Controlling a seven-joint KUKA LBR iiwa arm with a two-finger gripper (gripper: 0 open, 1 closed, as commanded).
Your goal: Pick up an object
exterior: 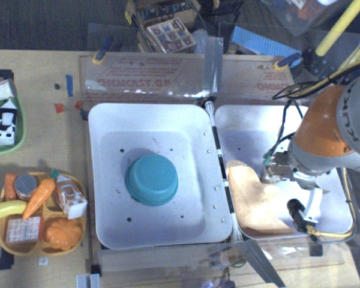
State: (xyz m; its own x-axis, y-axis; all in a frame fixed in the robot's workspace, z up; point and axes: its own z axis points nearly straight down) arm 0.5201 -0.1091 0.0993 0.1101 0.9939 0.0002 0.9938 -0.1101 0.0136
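**End effector at right bin: grasp state undetermined**

End effector sits low in the right bin, at the edge of a tan flat piece, likely the pick target; whether it grips cannot be told.
Left bin: teal bowl, upside down, centred, well apart.
Worktop: yellow tray of toy food, clear of reach.
Dark cable hangs near the wrist, a possible snag.

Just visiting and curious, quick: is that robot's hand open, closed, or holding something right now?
Hand: cannot be told; it sits low in the right bin, at the tan flat object.
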